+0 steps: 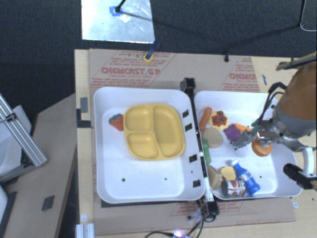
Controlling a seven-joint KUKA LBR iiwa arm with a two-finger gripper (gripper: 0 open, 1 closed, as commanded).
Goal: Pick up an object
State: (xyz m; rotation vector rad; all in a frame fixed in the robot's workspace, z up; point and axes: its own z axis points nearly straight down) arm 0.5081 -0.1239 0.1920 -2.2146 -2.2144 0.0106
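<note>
over the right bin [285, 185], gripper [246, 139] state unclear, beside glossy purple toy [231, 132].

yellow tray [151, 132] in left bin [106, 182], toys in right bin [277, 186] — gripper [246, 140] above them

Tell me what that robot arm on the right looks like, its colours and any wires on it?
The arm is bulky and rounded, with a broad orange band above a grey wrist section. Thin dark cables loop along its left side. At its end sits a small grey metal gripper with dark parts. A separate black piece sticks out lower down near the bin's right edge.
</note>
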